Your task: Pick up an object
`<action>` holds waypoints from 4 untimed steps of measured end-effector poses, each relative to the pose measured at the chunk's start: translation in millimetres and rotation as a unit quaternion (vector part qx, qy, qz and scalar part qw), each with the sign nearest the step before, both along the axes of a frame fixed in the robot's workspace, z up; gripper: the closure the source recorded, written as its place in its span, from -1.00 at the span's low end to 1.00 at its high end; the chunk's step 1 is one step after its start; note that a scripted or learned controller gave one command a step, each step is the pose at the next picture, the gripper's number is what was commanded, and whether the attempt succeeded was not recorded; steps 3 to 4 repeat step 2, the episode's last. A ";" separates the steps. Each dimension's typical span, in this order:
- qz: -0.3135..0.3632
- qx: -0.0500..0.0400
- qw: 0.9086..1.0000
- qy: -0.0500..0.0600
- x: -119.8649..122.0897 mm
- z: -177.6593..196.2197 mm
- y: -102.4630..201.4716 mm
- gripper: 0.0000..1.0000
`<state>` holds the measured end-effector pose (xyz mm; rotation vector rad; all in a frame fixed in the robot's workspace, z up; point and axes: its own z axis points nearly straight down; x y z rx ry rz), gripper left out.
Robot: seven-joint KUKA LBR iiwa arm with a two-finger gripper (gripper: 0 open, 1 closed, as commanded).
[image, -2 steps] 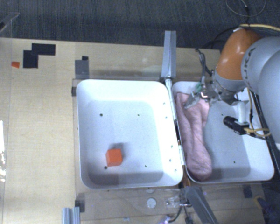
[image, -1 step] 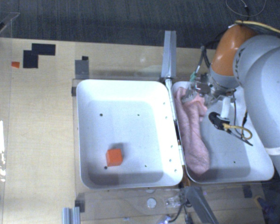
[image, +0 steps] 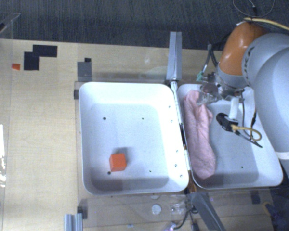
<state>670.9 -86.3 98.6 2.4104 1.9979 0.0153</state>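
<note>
A pink cloth (image: 200, 134) lies stretched along the left wall of the right bin (image: 250, 170), from its far end to its near end. My gripper (image: 208, 94) sits at the cloth's far end, right against its top edge, under the orange wrist band (image: 237, 47). A small orange cube (image: 118, 162) rests in the near left part of the left bin (image: 135, 100), well away from the gripper.
A metal divider post (image: 174, 57) stands between the bins at the back. Black and yellow cables (image: 241, 128) hang from the wrist over the right bin. The big grey arm (image: 277, 95) covers that bin's right side. Black markers (image: 38, 56) lie on the bench at far left.
</note>
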 end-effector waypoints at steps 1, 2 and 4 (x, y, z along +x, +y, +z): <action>0.191 -0.001 0.982 0.004 -22.2 85.6 37.1 1.00; 0.206 -0.001 0.979 0.006 -49.5 83.9 34.1 1.00; 0.206 -0.001 0.979 0.006 -49.5 83.9 34.1 1.00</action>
